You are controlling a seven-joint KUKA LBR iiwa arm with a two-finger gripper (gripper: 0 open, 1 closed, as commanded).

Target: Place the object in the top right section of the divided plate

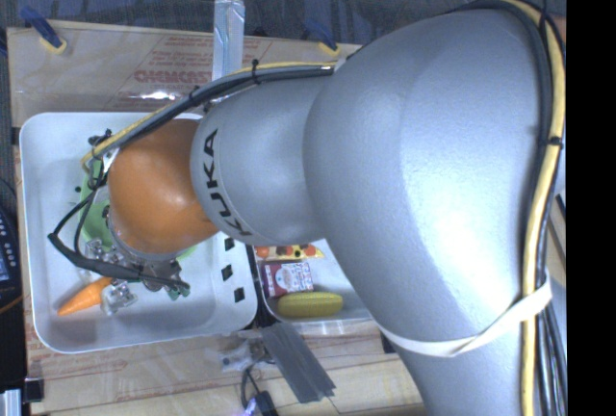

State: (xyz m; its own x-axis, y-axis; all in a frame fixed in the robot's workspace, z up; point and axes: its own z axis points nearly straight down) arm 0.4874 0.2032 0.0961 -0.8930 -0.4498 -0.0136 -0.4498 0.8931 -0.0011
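Your claw (pixel 130 274) hangs low over the left bin (pixel 38 212), and you cannot tell from here how it is set. The likely object, an orange toy carrot (pixel 82 299), lies just beside it on the bin floor. Judge it light, hard and slick; take it across its thick middle. The green divided plate (pixel 96 221) is mostly hidden under the wrist.

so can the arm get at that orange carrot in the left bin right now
Probably yes. The carrot lies bare on the floor of the left bin, and the end effector is right beside it with nothing between them.
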